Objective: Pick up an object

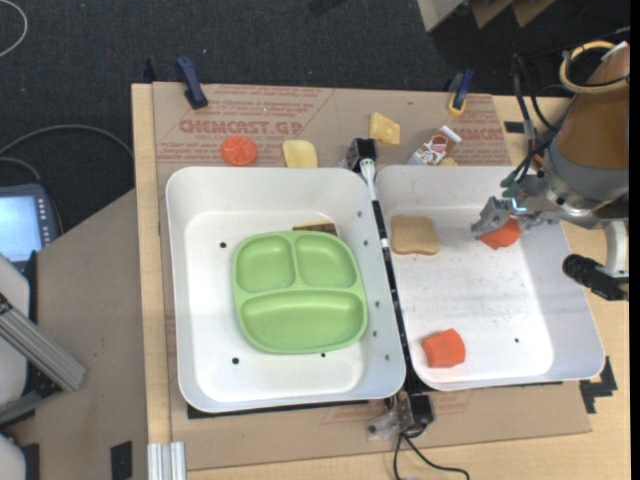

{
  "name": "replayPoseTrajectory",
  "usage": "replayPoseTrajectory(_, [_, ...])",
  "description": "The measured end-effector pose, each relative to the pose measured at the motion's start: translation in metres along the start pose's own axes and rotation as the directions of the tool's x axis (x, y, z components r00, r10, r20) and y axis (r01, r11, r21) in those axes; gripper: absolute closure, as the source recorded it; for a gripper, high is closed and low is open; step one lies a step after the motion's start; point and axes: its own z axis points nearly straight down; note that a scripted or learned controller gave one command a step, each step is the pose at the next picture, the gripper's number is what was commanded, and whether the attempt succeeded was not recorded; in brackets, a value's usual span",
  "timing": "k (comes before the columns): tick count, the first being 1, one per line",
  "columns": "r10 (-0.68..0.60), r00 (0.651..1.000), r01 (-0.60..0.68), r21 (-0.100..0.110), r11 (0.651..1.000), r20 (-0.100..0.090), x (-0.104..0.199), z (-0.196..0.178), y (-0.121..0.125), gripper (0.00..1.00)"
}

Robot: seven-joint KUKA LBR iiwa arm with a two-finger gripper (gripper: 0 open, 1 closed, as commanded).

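Here, right of centre in the frame, the pincer (497,218) sits over a red-orange piece (503,234) in the right bin (560,368); its state cannot be told. Risk, as judged: an off-centre closure nudges the piece away, so the lift comes up empty.

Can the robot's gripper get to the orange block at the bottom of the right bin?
Probably yes. The orange block sits alone on the open floor of the right bin, nothing on top or beside it, and the gripper is above the same bin.
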Motion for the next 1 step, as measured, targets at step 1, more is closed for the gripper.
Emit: replayPoseTrajectory(1, [-0.003,1.000,0.003,0.000,1.000,-0.002,0.0854,-0.0512,-0.0045,1.00])
